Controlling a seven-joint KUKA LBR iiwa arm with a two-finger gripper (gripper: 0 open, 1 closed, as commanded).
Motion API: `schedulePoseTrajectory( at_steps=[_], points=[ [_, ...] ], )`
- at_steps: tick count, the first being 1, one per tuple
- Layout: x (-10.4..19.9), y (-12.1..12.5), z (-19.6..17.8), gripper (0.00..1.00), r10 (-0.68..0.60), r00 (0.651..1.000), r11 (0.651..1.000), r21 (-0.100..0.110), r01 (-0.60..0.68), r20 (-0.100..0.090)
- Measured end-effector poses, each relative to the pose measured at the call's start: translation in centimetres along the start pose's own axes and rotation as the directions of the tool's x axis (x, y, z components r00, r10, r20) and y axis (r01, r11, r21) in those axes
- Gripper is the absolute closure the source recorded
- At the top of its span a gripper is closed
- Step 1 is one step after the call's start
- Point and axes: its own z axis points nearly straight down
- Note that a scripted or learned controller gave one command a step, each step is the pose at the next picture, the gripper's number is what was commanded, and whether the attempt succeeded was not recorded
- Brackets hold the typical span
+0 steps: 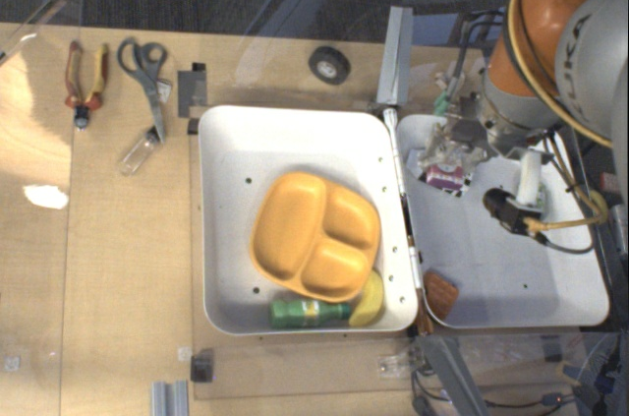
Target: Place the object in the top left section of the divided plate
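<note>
The yellow divided plate (316, 235) lies tilted in the left bin (236, 148); its three sections hold nothing. My gripper (447, 148) hangs over the top left corner of the right bin (531, 291), right above a small purple and white packet (444, 176) that lies on or just above the bin floor. Whether the packet is between the fingers is not clear. A green bottle (309, 311) and a yellow fruit (369, 302) lie against the plate's near edge. A brown object (441, 292) sits at the right bin's near left corner.
On the bench left of the bins lie scissors (147, 75), red-handled pliers (85, 80) and a clear tube (138, 150). A black tape roll (329, 64) sits behind the left bin. A metal divider (398, 198) separates the bins.
</note>
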Motion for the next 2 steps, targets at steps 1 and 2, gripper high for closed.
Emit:
schedulePoseTrajectory(
  at_steps=[1,2],
  points=[
    [5.97,-4.14,-0.17,1.0,-0.114,0.993,0.993,-0.001,0.114,-0.002],
    [5.95,-4.14,-0.16,0.0,-0.114,0.993,0.993,-0.001,0.114,-0.002]
  ],
)
